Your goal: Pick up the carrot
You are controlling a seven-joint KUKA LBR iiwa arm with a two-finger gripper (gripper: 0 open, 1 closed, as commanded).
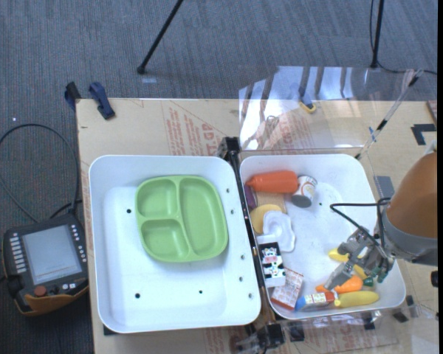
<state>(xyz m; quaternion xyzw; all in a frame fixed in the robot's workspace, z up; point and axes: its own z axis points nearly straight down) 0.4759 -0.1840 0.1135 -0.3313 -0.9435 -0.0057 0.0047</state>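
The tool (352, 269) is low in the right bin (332, 164), its fingers closed on the carrot (345, 284).

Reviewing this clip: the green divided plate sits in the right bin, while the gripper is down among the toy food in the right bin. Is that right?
Not quite. The camera view shows the green divided plate in the left bin. The gripper is indeed down among the toy food in the right bin.

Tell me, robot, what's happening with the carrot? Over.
Gripper low in right bin. Carrot just beside it, not lifted. Yellow toys crowd it.
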